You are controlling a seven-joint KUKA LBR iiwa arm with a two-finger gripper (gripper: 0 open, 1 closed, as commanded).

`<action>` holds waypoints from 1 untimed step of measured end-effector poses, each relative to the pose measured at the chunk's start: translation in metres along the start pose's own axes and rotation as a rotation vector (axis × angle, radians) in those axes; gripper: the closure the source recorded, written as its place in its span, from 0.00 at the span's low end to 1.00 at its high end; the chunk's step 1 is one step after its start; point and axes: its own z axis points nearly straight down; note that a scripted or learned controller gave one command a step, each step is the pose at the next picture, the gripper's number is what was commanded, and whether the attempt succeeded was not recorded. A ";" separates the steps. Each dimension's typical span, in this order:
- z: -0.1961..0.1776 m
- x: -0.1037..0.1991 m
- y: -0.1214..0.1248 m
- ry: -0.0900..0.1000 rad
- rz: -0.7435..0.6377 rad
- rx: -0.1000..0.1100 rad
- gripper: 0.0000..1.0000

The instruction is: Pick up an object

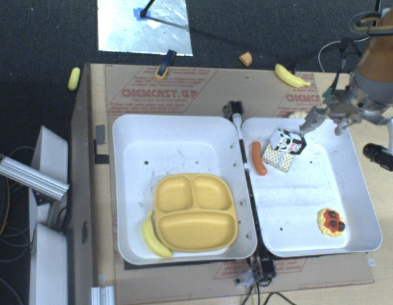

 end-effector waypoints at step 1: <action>0.079 0.037 0.041 0.001 -0.001 0.002 0.00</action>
